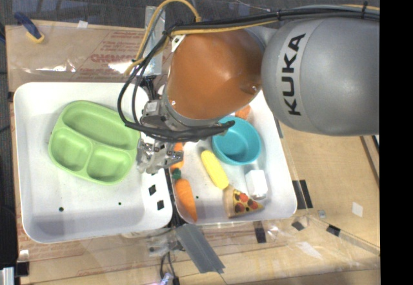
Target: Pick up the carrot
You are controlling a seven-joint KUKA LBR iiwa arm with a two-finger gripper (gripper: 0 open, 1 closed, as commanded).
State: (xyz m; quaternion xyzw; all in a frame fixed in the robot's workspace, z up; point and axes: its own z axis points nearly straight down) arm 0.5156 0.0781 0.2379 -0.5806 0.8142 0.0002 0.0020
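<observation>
Just beside the carrot point(186, 195) lie a banana point(214, 169) and pizza slice point(241, 202); fingers' point(157, 156) state unclear.

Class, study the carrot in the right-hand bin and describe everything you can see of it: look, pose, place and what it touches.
The carrot is a short orange piece that looks like smooth plastic, with a little green at its upper end. It lies flat on the floor of the right bin, along the left wall near the front corner, pointing roughly front to back. The gripper is above its upper end, apart from it. The yellow piece lies to its right, apart from it.
</observation>
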